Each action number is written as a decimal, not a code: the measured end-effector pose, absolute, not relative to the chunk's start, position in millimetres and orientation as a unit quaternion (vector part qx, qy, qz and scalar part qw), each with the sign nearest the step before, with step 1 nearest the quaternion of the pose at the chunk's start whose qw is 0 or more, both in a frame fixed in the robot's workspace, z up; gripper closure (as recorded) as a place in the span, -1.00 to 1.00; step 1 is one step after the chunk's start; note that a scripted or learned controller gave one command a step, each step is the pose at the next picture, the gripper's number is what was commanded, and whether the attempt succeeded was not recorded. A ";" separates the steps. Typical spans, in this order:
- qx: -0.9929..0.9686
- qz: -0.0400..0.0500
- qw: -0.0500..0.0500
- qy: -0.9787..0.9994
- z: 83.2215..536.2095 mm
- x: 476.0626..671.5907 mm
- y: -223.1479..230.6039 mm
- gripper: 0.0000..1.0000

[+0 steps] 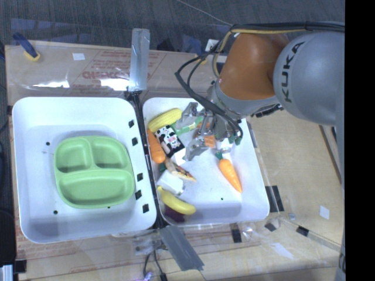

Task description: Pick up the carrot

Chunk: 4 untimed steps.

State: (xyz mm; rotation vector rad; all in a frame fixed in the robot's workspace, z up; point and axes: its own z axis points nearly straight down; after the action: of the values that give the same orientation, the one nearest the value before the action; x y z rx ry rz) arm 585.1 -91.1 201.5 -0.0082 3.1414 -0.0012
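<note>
The carrot (231, 174), orange with a small green top, lies flat on the floor of the right bin (253, 199), near its right wall, tip pointing to the front. My gripper (201, 140) hangs low over the middle of that bin, just left of and behind the carrot's green end. Nothing orange shows inside it, and the carrot rests apart from it. The grey arm with its orange band reaches in from the upper right and hides the bin's back right corner.
Left of the gripper lie a yellow piece (164, 119), an orange piece (157, 150) by the left wall, a black-and-white item (169, 139), a banana (177, 203) and small scraps (176, 171). A green divided plate (92, 171) sits in the left bin (29, 127).
</note>
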 end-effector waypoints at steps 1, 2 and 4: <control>-0.101 0.001 -0.003 0.995 109.2 597.3 -153.9 -1.00; -0.104 0.000 0.002 0.995 123.2 600.7 -152.4 1.00; -0.002 0.000 0.000 1.000 92.5 558.8 -201.4 -1.00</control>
State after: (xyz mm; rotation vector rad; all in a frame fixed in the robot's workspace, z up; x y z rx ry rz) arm 558.8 -201.4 92.5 -0.0061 3.1418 0.0005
